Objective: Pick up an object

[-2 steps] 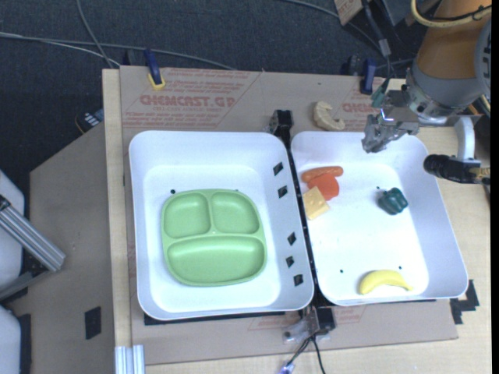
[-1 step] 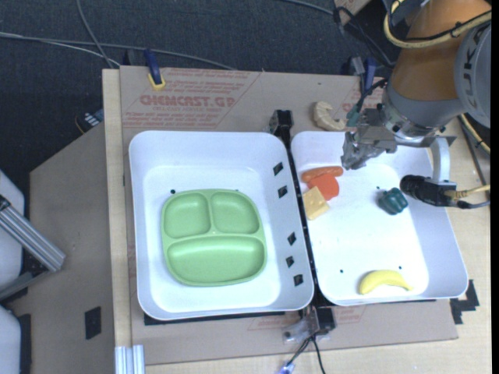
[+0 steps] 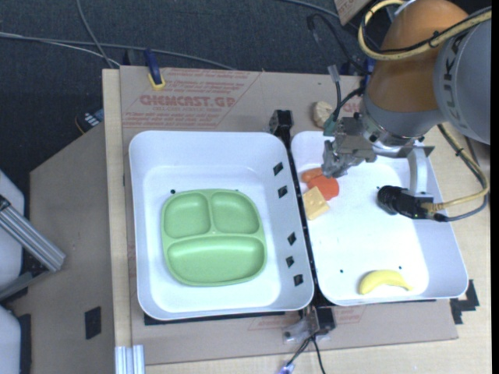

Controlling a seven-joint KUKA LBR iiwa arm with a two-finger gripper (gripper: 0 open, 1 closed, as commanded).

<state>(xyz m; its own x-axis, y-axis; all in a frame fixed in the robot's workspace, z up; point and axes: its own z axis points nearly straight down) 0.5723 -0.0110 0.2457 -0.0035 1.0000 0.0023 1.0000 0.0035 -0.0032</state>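
My pincer [image 3: 337,164] hangs over the right bin [image 3: 437,248], just above the orange piece [image 3: 321,184] at its ten o'clock edge; whether it grips anything I cannot tell. A yellow block [image 3: 315,203] touches the orange piece. A banana [image 3: 383,282] lies at six o'clock. The left bin [image 3: 148,209] holds a green divided tray [image 3: 213,237].

The arm [image 3: 460,61] is grey with a broad orange band [image 3: 409,61]. Yellow and black cables [image 3: 382,33] loop over it above the jaws, and the gripper [image 3: 341,158] is grey metal.
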